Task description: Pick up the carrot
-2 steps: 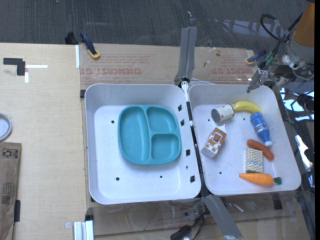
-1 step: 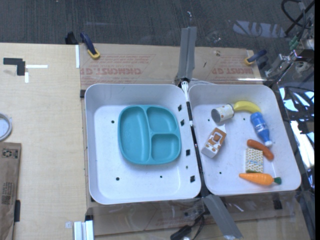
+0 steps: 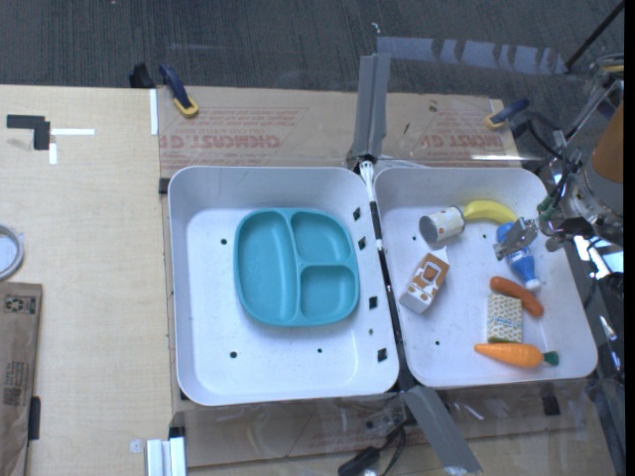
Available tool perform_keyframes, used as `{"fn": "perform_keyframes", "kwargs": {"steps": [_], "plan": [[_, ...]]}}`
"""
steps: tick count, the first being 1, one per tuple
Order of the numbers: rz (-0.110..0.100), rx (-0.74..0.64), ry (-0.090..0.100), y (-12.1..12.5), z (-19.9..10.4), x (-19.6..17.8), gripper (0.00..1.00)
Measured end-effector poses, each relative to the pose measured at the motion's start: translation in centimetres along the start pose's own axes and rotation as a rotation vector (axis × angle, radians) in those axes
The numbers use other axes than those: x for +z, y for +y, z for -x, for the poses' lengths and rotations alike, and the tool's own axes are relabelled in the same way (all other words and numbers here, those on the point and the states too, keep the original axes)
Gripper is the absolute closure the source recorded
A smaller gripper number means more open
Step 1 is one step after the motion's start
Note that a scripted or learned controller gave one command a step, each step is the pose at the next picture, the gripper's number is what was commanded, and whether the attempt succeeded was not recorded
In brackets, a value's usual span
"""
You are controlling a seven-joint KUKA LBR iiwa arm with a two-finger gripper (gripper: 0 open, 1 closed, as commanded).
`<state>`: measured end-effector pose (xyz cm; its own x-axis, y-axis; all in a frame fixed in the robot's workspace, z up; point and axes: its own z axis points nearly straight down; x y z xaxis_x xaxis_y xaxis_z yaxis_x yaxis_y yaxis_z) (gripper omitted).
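The carrot [image 3: 509, 355], orange with a green stub at its right end, lies flat near the front edge of the right bin [image 3: 446, 365]. Just behind it is a small pale cracker packet [image 3: 504, 317], with an orange-red sausage-like piece [image 3: 516, 296] further back. My gripper [image 3: 572, 228] hangs over the bin's right rim, well behind the carrot and beside a blue bottle [image 3: 518, 251]. It is a tangle of dark metal and cables.
The right bin also holds a banana [image 3: 490, 210], a grey cup on its side [image 3: 442, 224] and a small brown and white carton [image 3: 425, 283]. A teal divided plate [image 3: 297, 266] sits in the left bin [image 3: 198, 296]. A metal divider post [image 3: 371, 107] stands between the bins.
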<state>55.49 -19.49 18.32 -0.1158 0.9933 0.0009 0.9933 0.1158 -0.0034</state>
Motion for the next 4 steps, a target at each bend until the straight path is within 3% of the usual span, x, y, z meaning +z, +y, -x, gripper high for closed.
{"fn": "perform_keyframes", "kwargs": {"steps": [1,2,3,4], "plan": [[0.007,-0.096,0.005,-5.6,1.4,8.9,0.0],[0.016,0.078,0.008,-7.1,1.1,8.8,0.0],[0.015,-0.158,0.001,-7.3,1.4,8.8,0.0],[0.021,-0.153,-0.008,-7.1,1.8,7.7,1.0]]}}
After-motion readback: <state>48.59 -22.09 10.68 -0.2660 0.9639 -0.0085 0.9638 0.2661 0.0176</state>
